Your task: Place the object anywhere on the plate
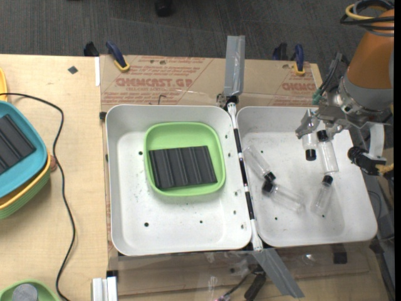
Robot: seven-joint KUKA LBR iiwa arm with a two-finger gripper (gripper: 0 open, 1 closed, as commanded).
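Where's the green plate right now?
The green plate sits in the left bin, toward its back, holding a dark ribbed slab; the vials lie in the right bin.

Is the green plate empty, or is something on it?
Not empty: a dark ridged slab lies flat on the green plate in the left bin.

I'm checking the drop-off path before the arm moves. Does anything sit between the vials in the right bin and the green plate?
Only the two bins' adjoining rims lie between the vials and the green plate. A dark ribbed pad covers the plate's middle.
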